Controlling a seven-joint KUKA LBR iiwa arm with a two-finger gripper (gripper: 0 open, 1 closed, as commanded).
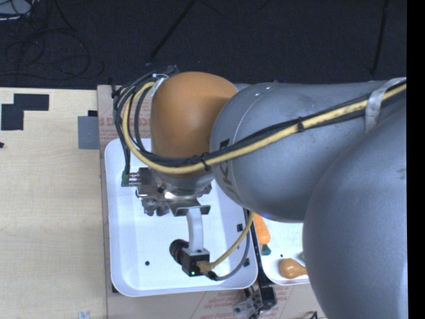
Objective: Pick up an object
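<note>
You see the grey arm (312, 151) reaching in from the right, its orange band swelling above the wrist, with a yellow cable looped around it. Below the wrist the gripper (174, 205) hangs over the shallow white left bin (123, 244), roughly above the middle of its floor. You look down on the gripper's metal body from above, so you cannot tell whether its grip is spread or closed, and you can see nothing held in it.

The things you could pick lie in the shallow white right bin (273, 276), most of which the arm covers. In the strip you can see, an orange tapered piece (263, 232) lies near the wall next to the left bin, a small green bit (265, 250) sits just below it, and a tan rounded lump (291, 268) rests nearer the front. All three are well apart from the gripper.

To the left of the bins you see the pale wooden worktop (53, 198).
</note>
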